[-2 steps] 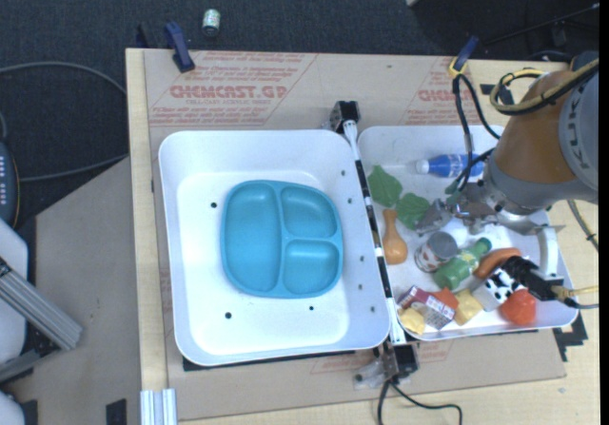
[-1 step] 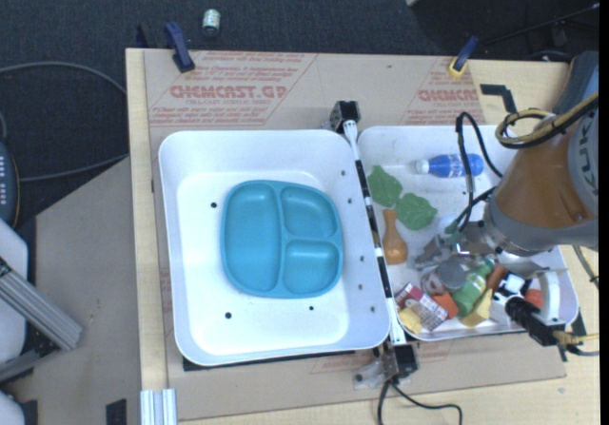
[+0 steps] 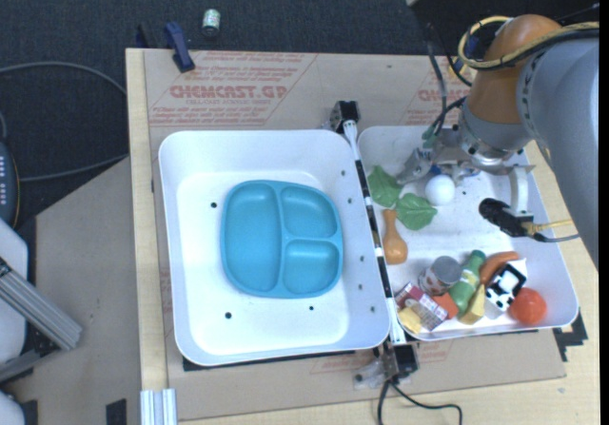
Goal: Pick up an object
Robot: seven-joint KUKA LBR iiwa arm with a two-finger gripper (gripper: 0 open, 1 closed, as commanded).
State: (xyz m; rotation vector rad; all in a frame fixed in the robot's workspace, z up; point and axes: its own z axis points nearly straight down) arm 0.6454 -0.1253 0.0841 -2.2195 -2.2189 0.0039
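My fingers hang low in the far part of the right bin, just above a white ball; I cannot tell if they are apart or together. Green leaves lie just left of the ball. I should come straight down, centred on the ball, so it does not roll away.

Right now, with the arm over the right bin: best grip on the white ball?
Probably take the white ball across its widest middle, coming straight down. It is round, so no grip axis is favoured, but the green leaf pieces crowd its left side. Setting the fingers along the near-far line likely avoids them. The gripper sits just beyond the ball in the right bin.
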